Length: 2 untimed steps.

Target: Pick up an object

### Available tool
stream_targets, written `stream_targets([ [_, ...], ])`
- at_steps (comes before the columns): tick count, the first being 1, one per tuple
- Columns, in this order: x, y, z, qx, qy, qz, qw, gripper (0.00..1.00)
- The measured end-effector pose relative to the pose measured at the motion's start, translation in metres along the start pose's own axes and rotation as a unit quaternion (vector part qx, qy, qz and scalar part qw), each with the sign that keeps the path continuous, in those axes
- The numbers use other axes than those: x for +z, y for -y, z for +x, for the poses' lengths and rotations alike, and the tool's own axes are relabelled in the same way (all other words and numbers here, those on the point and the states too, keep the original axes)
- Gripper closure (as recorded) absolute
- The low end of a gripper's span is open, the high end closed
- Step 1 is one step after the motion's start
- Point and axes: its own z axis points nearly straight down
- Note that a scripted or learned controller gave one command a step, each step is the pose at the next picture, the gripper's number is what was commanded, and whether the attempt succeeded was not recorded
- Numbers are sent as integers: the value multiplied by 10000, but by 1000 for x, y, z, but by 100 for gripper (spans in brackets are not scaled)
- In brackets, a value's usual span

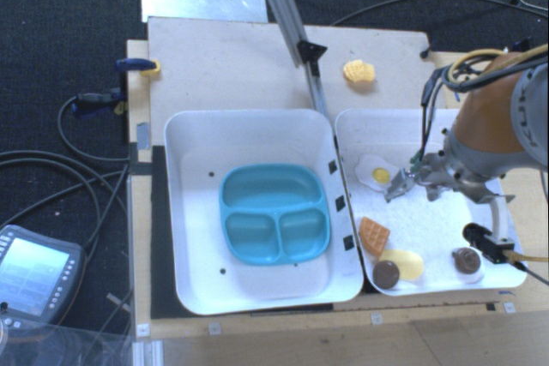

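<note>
Camera view from above: the pale wooden desk is seen carrying two shallow white plastic bins side by side. The left white bin, well to the left of the jaws, holds a turquoise plastic tray with three compartments. The right white bin lies under the grey arm with its orange band, and the jaws of the gripper are held low over its middle.

Whether the jaws are released or clenched cannot be told; nothing is seen between them, so no object is judged to be held.

The candidate objects are all resting in the right bin. A toy fried egg, white with a yellow yolk, lies just left of the jaws and appears nearest to them. Below the jaws, towards the near rim, lie an orange waffle-like toy, a pale yellow oval toy and a dark brown round toy touching it. A second small brown toy sits below and right of the jaws. A yellow ridged toy rests on the desk above the jaws, outside both bins.

The task is judged barely begun: the approach is made, while closing, gripping and lifting are left.
</note>
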Motion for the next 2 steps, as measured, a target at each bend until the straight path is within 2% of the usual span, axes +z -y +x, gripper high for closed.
stream_targets([
  [1,47,0,0,-4,1,-6,10000,0],
  [2,34,-2,0,-1,3,-38,10000,100],
])
